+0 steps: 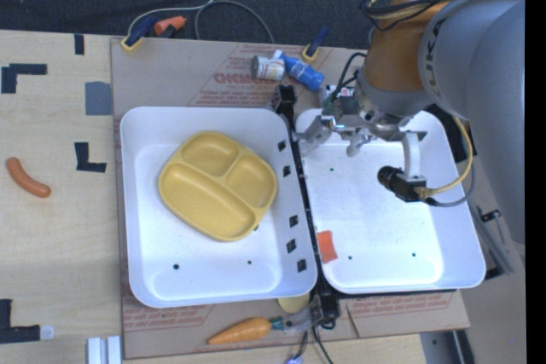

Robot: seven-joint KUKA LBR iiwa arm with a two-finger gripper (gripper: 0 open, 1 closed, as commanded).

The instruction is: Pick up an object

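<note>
the bench (51,124) carried a brown cardboard sheet (213,72) with two white bins side by side: the left bin (141,183) and the right bin (452,260). a toy sausage (27,177) lay on the bare wood at left, a toy carrot (241,331) on the cardboard's near edge.

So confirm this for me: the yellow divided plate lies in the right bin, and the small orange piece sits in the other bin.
Wrong on the plate. The camera view shows the yellow divided plate lying in the left bin; the small orange piece sits in the other bin, the right one.
</note>
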